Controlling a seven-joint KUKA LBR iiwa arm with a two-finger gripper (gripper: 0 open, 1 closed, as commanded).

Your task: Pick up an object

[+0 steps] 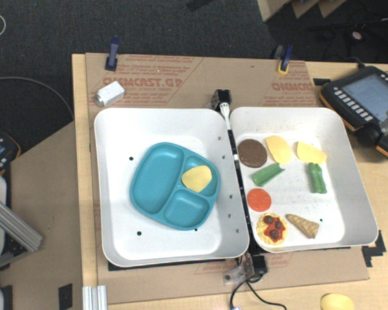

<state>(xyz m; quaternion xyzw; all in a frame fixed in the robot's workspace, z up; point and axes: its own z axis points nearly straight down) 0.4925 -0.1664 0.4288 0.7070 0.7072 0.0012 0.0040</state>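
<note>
The left white bin (116,141) holds a blue divided plate (161,186) with a pale yellow food piece (197,178) in its upper right compartment. In the right white bin (349,166) lie several toy foods: a brown round patty (251,152), two yellow pieces (279,150) (310,152), two green pieces (267,174) (317,177), a red-orange disc (259,200), a small pizza with dark toppings (272,228) and a tan wedge (302,225).
A black clip (222,99) sits at the bins' shared far edge. Blue clamps (112,54) (284,58) hold the cardboard base. A white block (110,93) lies at the back left. A tablet-like pendant (365,99) rests at the right. A yellow object (336,301) lies at the front right.
</note>
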